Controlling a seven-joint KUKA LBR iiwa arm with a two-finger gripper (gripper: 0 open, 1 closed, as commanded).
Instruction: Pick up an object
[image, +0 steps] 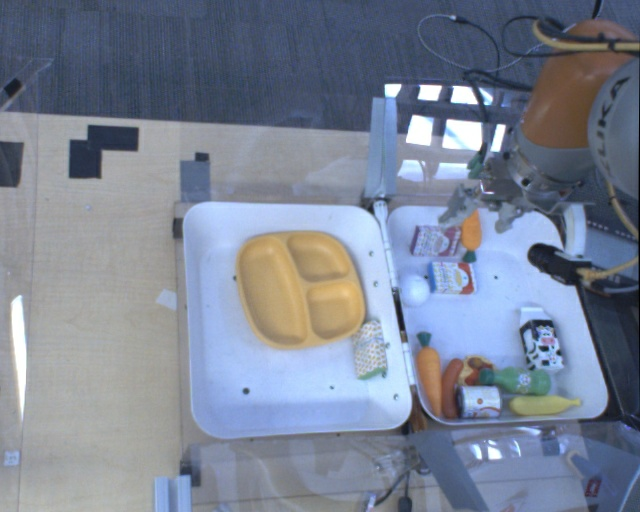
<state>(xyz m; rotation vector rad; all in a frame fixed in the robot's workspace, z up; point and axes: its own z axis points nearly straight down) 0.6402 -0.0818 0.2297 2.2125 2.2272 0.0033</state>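
Observation:
My gripper (481, 210) hangs over the far edge of the right bin (580, 300), its two fingers spread open. Just below the gap between them lies a small orange carrot-like piece (470, 233), not clamped as far as I can see. Beside it rest a red and white carton (432, 241) and a small blue and red carton (451, 277). A white ball (414, 291) sits at the bin's left wall.
The near end of the right bin holds a carrot (429, 368), a sausage (451, 385), a can (481, 401), a banana (543, 405), a green bottle (520, 380) and a cow-patterned carton (541, 345). The left bin (215, 330) carries a yellow divided plate (300, 287) and a patterned pouch (371, 351).

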